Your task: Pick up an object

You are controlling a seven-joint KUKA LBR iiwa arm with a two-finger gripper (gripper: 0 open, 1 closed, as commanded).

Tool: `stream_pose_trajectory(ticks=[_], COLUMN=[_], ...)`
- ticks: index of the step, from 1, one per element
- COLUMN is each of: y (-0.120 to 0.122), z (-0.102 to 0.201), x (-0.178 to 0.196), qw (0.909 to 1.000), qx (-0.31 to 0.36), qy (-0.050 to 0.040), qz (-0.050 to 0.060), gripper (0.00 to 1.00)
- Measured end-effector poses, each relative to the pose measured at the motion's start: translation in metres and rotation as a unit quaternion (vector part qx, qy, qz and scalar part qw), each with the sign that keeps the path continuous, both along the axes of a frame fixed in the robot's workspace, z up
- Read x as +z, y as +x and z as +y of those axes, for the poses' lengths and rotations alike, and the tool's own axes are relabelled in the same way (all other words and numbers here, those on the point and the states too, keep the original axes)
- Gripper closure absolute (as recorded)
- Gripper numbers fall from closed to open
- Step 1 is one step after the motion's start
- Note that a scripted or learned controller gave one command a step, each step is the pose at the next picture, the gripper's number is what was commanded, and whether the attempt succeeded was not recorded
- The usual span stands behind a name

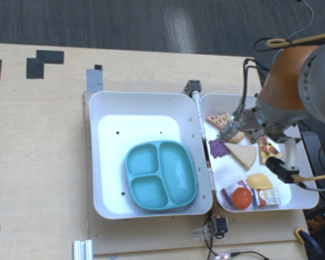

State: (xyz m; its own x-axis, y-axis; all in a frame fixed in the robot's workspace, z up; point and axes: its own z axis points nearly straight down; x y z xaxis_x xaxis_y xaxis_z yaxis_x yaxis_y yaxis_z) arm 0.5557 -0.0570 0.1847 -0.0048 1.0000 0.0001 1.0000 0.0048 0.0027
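Low over the right bin [309, 202], the tool [233, 129] hangs beside the waffle piece [219, 121] and sandwich wedge [242, 155], presumably choosing 1; its grip I cannot tell. A teal tray [161, 174] occupies the left bin [95, 145].

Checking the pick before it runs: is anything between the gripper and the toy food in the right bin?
Nothing visible does. The gripper sits low in the right bin, right among the pizza slice, grapes and sandwich wedge.
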Motion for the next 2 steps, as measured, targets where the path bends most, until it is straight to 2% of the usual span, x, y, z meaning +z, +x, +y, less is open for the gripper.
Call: stream_pose_trajectory(ticks=[1, 2], y=[0.019, 0.021], z=[-0.057, -0.056], x=[-0.091, -0.079], qw=[1.0000, 1.0000], qx=[0.000, 0.002], qy=[-0.0013, -0.0008], qz=[-0.004, -0.008], gripper=[0.00, 1.00])
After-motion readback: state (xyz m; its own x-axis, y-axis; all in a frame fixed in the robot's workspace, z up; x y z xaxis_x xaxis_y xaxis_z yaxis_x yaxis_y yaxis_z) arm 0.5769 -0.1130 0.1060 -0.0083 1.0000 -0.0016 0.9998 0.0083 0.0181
